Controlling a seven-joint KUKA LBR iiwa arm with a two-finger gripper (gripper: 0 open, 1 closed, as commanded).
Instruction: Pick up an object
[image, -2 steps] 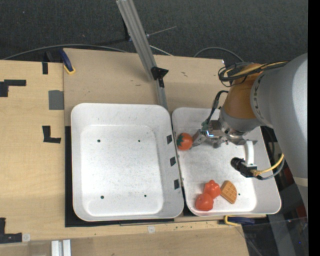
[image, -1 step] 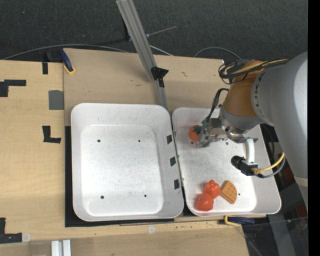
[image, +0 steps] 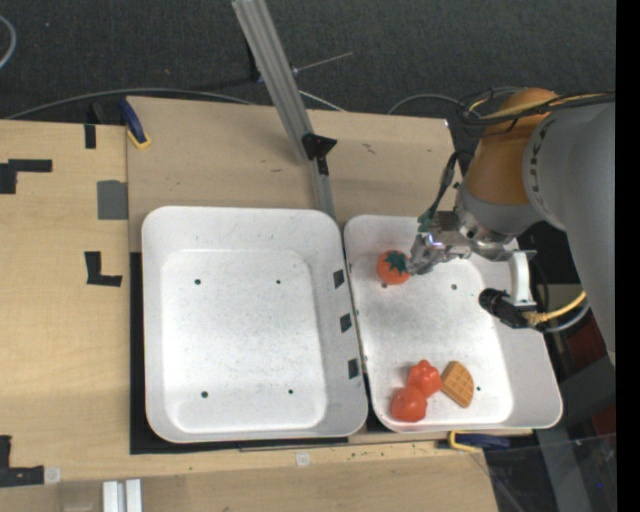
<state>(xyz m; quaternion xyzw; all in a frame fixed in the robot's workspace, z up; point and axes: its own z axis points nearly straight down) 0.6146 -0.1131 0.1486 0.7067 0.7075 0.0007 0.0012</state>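
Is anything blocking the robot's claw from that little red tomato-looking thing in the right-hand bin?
Nothing visible does. The gripper is right beside the red toy with the green top, in the far part of the right bin. The other toys lie together at the bin's near edge, well apart.

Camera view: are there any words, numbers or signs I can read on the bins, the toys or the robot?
None can be read.
The right bin, the left bin and the arm bear no print that can be made out.
The black tape pieces on the bench form plain shapes, not letters.
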